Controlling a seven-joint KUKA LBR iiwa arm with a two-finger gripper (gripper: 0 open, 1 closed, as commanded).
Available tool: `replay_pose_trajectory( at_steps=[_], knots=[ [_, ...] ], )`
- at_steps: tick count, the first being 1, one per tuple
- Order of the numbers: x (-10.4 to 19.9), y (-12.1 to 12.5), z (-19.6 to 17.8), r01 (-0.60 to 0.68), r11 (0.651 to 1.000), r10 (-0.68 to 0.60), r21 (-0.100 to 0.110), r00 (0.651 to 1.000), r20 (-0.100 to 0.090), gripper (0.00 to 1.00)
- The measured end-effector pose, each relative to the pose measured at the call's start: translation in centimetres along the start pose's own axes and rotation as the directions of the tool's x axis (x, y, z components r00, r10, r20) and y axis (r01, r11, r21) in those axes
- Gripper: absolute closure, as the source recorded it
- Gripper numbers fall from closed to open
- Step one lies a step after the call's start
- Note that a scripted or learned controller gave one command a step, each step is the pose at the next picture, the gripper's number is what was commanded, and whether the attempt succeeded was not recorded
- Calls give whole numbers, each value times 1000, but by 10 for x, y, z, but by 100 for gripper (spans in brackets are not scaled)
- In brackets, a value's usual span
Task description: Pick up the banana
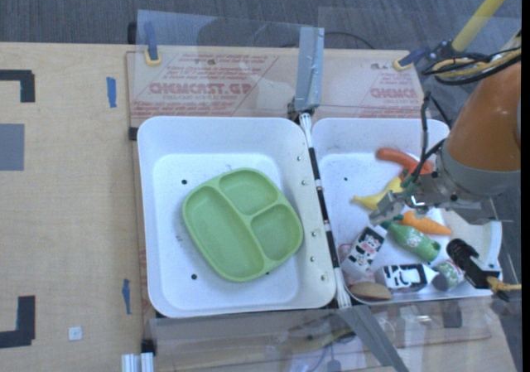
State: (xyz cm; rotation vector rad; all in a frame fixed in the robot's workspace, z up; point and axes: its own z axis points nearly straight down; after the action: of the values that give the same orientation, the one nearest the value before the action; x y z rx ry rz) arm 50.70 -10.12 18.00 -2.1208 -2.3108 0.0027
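We saw one banana (374,196) lying in the right bin (344,171), near its middle, with the gripper (391,210) right at its lower right end; we could not tell whether the fingers were spread or closed, nor whether they touched the fruit. Around it we counted two carrots, one (400,159) above the banana and one (427,224) just below the gripper, one green bottle (414,241), two black-and-white cartons (363,249), and a few small items along the bin's near edge that we could not make out. The bin's upper left part lay bare and white. The left bin (166,155) held one green divided plate (242,223), with bare floor on all sides of it.
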Motion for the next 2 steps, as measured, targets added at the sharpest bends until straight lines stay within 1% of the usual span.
replay_pose_trajectory(
  at_steps=[1,2],
  knots=[
    [-61,76,70,116,993,-116,-6,993,3,0],
    [-62,78,61,117,993,-117,-8,993,5,100]
  ],
)
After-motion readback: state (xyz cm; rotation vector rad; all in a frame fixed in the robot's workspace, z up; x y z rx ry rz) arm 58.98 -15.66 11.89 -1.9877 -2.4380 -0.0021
